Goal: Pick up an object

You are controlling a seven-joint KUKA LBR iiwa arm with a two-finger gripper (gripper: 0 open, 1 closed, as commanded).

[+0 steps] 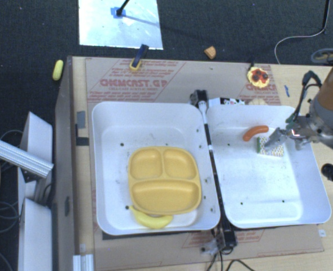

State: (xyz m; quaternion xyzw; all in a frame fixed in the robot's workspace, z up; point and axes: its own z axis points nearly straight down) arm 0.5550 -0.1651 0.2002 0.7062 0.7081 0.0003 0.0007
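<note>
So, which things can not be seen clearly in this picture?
- Gripper: small and blurred, so its grip on the small green-white object is unclear.
- Banana: mostly hidden under the yellow tray.
- Arm: cut off by the right edge.

Both bins white: left bin (pixel 107 123), right bin (pixel 310 202). Tray (pixel 165 180) in the left one yellow, three compartments, all one shade. Banana (pixel 153 221) under its near edge a brighter yellow. In the right bin, sausage (pixel 255 132) orange-red; beside it a small block (pixel 271 147), pale with a speckled green-and-white pattern. My arm grey, orange at the wrist (pixel 331 89). Bench board (pixel 134 83) tan with red lettering. Floor (pixel 25 33) dark, nearly black.
</note>
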